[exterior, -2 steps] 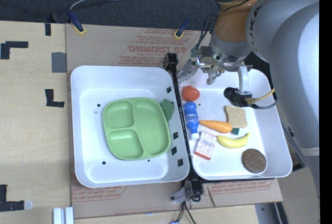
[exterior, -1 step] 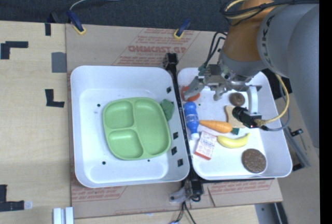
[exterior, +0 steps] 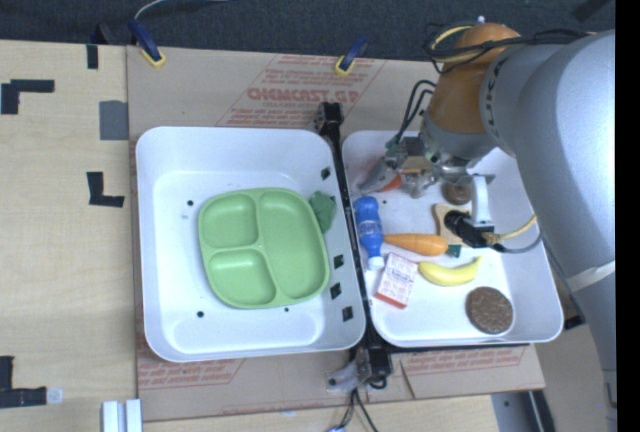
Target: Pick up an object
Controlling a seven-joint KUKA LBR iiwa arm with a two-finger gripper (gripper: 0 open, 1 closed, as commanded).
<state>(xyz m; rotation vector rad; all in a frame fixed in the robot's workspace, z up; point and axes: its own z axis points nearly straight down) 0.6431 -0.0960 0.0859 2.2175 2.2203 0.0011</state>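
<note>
Gripper: gripper (exterior: 418, 172) is hanging low over the back part of the right bin (exterior: 530, 320), under the orange band (exterior: 460, 100). It is small and dark and mixed up with wires, so I cannot tell how it is set or if it is pinching anything.
Arm: big grey arm (exterior: 560, 140) is coming in from the right and is covering the bin's right back corner. Its far side is getting cut off by the picture's edge.
Blue bottle: blue bottle (exterior: 368, 225) is lying just in front of the gripper and a bit to the left, close to the wall between the bins.
Carrot: orange carrot (exterior: 416, 244) is lying in front of the gripper, next to the bottle.
Banana: yellow banana (exterior: 449, 271) is lying further to the front, just past the carrot.
Packet: red and white packet (exterior: 397, 281) is lying in front of the bottle; its words are too small to read.
Brown disc: round brown disc (exterior: 490, 310) is sitting far to the front and right of the gripper, near the bin's front edge.
Red thing: something red (exterior: 388, 184) is peeking out right beside the gripper; it is mostly hidden.
Left bin: left bin (exterior: 170, 170) is well to the left of the gripper, holding a green tray (exterior: 264, 247) with three parts.
Green lump: a small dark green thing (exterior: 323, 210) is touching the tray's right edge; its shape is hard to make out.
</note>
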